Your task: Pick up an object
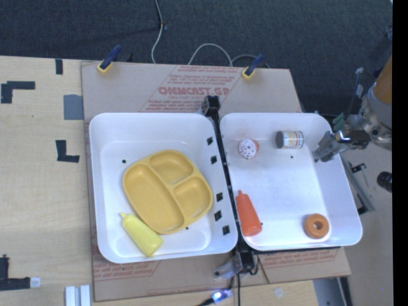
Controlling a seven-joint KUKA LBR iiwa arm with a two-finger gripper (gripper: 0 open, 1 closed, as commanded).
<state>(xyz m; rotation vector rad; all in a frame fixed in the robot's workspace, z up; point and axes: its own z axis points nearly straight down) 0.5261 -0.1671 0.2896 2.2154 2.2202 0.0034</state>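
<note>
From my seat I see the bench carrying two white bins side by side on a cardboard sheet. The left bin holds a yellow divided plate, and a yellow squeeze bottle lies touching the plate's lower left edge. The right bin holds a small white ball with red specks near its upper left, a small jar lying on its side just right of that, an orange-red bottle along the left wall, and an orange ring in the lower right corner. The end effector hangs over the right bin's right rim, near the jar, with nothing between its fingers that I can see.
</note>
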